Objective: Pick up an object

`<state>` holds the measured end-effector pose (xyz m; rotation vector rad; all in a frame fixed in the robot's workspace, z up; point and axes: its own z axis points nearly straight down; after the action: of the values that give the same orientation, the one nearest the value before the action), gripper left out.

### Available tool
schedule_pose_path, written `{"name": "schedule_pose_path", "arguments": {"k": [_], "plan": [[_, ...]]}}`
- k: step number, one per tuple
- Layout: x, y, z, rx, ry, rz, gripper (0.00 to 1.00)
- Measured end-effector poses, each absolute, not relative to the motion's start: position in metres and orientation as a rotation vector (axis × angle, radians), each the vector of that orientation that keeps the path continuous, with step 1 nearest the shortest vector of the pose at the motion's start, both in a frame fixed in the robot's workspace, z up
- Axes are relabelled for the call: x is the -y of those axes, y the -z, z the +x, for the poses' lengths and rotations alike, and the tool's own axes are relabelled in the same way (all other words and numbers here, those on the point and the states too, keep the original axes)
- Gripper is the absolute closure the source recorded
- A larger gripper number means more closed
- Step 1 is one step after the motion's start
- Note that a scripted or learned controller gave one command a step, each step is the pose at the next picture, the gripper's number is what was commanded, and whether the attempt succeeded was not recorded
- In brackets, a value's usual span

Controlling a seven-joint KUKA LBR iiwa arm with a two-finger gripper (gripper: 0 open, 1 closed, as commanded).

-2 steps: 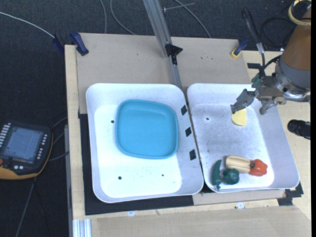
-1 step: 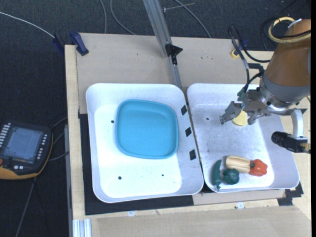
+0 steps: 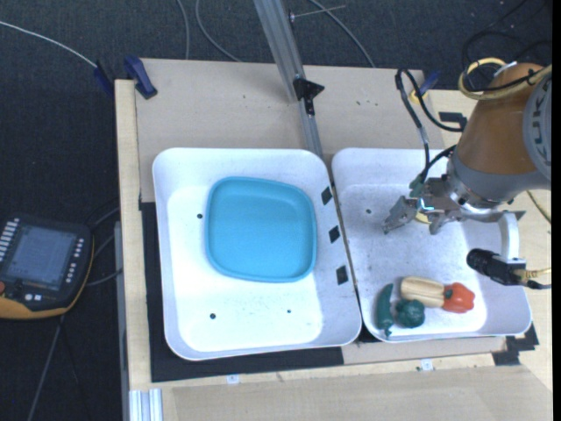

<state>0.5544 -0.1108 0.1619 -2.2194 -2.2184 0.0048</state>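
Note:
In the right bin point(image 3: 372, 253), along the front wall, lie a tan cylinder point(image 3: 423, 289), a red pepper-like piece point(image 3: 458, 298) touching its right end, and a dark green piece point(image 3: 399, 310) on its left. My gripper point(image 3: 412, 224) hovers over the bin's middle, a short way behind these objects. Its two fingers are spread open and nothing sits between them. The grey arm with its orange band point(image 3: 495, 143) comes in from the right, behind the gripper.
The left bin point(image 3: 180, 261) holds a blue square plate point(image 3: 261, 228). A slanted metal pole point(image 3: 282, 42) rises from between the bins at the back. A black connector point(image 3: 493, 266) hangs off the arm over the right bin's right side. A control pendant point(image 3: 39, 266) lies off the bench at left.

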Motion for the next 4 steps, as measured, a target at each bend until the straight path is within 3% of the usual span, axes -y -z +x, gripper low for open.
{"name": "schedule_pose_path", "arguments": {"k": [1,2,4], "plan": [[0.111,-0.12,0.556,2.22,-0.003,-2.219,0.0],[0.111,-0.132,0.557,2.223,0.002,-2.222,1.0],[0.108,-0.247,0.573,2.225,0.005,-2.223,1.0]]}}
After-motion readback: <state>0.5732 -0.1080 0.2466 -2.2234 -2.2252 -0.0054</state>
